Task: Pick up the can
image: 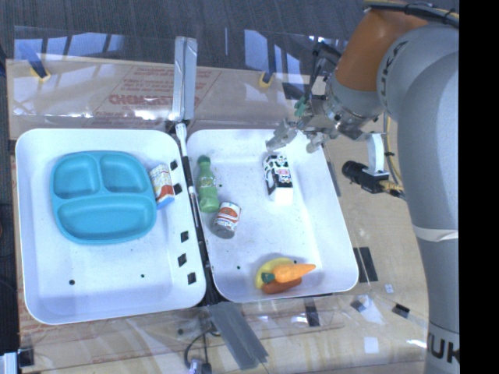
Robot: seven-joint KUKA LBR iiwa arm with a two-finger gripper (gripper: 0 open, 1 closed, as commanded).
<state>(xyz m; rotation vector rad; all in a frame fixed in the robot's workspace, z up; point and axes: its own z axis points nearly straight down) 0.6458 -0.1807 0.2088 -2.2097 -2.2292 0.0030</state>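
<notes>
We find the can (226, 219) lying tipped on its side in the right bin (327, 209), toward that bin's 8 o'clock, just below the green bottle (207, 184) and close to it. Our gripper (296, 133) hovers near the bin's 12 o'clock edge, above the black-and-white carton (278, 174); its fingers stand apart with nothing between them.

We judge the can stiff and light, its metal sides smooth and likely slippery, and on its side it may roll when nudged. We would take hold across the middle of its body, fingers on either side of the rounded wall, away from the rims.

The bin floor is smooth white plastic, shallow-walled, so a pushed can could slide. Room is tight at the can's 11 o'clock, where the bottle lies, and the bin wall runs at its 9 o'clock; toward 3 and 5 o'clock the floor is open, with the toy fruit (283, 274) well apart. The left bin (47, 287) holds a blue divided plate (101, 195) and another small container (162, 184)
</notes>
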